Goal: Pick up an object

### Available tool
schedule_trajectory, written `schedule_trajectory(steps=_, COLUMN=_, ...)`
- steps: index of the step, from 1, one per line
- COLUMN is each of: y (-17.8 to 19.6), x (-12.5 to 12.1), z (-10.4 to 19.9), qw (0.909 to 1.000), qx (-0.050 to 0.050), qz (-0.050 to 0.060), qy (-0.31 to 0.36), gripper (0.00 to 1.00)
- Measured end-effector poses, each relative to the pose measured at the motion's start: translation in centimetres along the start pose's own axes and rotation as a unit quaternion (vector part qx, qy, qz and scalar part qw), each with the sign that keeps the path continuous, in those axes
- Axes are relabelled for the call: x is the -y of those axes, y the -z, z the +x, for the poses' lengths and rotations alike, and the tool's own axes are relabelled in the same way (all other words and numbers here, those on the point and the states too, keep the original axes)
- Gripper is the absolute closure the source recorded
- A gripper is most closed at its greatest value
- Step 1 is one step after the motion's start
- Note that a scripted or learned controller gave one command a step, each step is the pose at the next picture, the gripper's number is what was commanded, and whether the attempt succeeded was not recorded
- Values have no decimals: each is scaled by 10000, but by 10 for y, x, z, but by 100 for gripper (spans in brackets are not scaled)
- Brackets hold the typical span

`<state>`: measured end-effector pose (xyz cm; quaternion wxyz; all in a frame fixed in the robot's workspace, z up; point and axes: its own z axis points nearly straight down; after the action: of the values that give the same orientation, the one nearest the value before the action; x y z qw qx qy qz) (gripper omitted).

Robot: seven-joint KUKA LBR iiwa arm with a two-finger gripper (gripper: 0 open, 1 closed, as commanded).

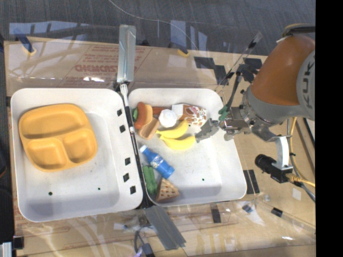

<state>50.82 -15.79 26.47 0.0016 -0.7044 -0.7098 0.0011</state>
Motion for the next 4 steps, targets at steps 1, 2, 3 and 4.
schedule_trajectory(steps=1, y=-114, x=18, z=5, qw=9929, qx=-9, qz=28, qy=-1187, gripper=0)
schedule_trajectory(steps=2, y=-167, x=-29, z=56, qw=9606, qx=-4, qz=22, qy=-2778, gripper=0)
schedule_trajectory(steps=3, y=-157, x=-29, z=56, qw=9612, qx=-6, qz=36, qy=-2760, gripper=100)
schedule_trajectory(steps=4, y=-3, x=-51, z=70, qw=9568, qx=-15, qz=-50, qy=-2907, gripper=100)
